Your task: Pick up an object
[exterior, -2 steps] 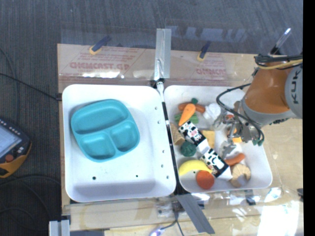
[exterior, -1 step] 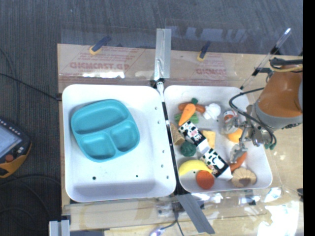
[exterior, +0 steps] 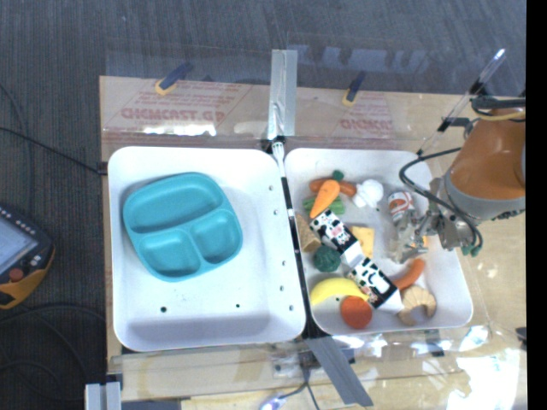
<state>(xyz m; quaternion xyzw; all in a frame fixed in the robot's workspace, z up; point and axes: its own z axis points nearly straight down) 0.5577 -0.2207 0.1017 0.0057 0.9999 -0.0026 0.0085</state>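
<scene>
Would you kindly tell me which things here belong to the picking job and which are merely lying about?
Job: hand; right bin; carrot; banana; tomato; cow-print box.

Lying about: blue tray; left bin; handheld controller.

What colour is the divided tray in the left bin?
Turquoise blue; the divided tray shows plainly in the camera view.

The grey arm with its orange band (exterior: 489,156) reaches in from the right edge, wrist angled down and leftward. Its metallic two-finger gripper (exterior: 414,233) hangs low at the arm's tip, with dark cables looping around the wrist.
</scene>
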